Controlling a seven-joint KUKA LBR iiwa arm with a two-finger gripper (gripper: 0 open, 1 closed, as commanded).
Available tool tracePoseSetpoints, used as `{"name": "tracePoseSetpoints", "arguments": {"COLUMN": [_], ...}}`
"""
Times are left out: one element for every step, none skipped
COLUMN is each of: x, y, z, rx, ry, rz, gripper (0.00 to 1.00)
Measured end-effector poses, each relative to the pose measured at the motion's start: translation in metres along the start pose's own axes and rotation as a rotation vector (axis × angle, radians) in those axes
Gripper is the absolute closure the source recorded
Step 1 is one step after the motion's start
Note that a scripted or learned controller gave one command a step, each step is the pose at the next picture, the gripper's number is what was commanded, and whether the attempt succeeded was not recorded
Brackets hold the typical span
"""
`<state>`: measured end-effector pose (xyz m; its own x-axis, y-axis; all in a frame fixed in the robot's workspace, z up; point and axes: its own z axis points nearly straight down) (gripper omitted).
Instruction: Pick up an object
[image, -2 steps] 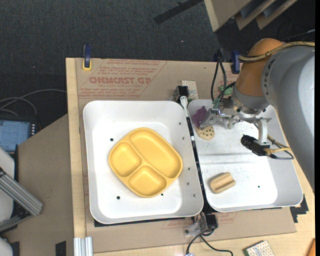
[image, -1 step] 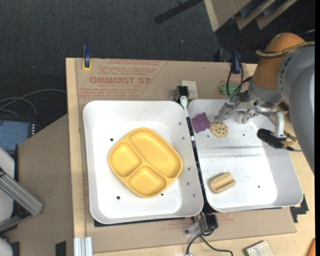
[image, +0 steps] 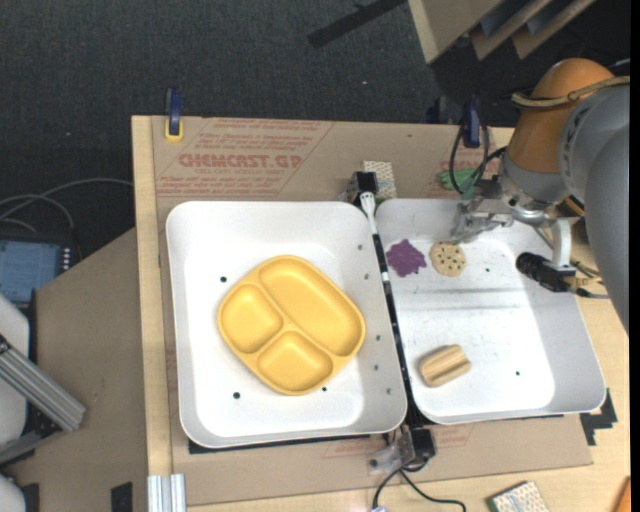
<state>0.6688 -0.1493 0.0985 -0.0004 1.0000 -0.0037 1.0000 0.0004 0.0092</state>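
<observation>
Red print runs across the brown board (image: 148, 300) near the upper middle of the frame. Its large line reads "CHEMCAST GP" (image: 240, 158), and the smaller lines above and below it are too fine to read. The board carries two white bins side by side, and a blue clamp (image: 175, 124) grips its top edge at the upper left. Dark grey carpet (image: 250, 50) fills the top and left of the frame, with loose cables lying on it at the left.

The left bin (image: 200, 260) holds a yellow divided plate (image: 290, 322) with three compartments, set at a slant. In the right bin (image: 520, 330), a purple piece (image: 405, 257) and a round cookie (image: 448, 259) with dark chips lie near the upper left corner, close together but apart. A tan roll (image: 443, 364) lies lower down, well apart from them.

The arm (image: 560, 100) enters at the upper right and is cut off by the frame edge. Its gripper (image: 462, 230) sits just above the cookie in the picture. The metal parts there blur together, so I cannot tell whether it is wide or narrow, or whether it touches the cookie.
</observation>
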Motion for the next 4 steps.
{"name": "tracePoseSetpoints", "arguments": {"x": [0.051,0.068,0.042,-0.024], "y": [-0.002,-0.044,-0.010,0.000], "z": [-0.004,-0.116,0.020,-0.074], "rx": [0.011,0.000,0.012,-0.003], "ry": [0.005,0.004,0.003,-0.003], "rz": [-0.003,-0.001,0.001,0.005], "gripper": [1.00,1.00,1.00,1.00]}}
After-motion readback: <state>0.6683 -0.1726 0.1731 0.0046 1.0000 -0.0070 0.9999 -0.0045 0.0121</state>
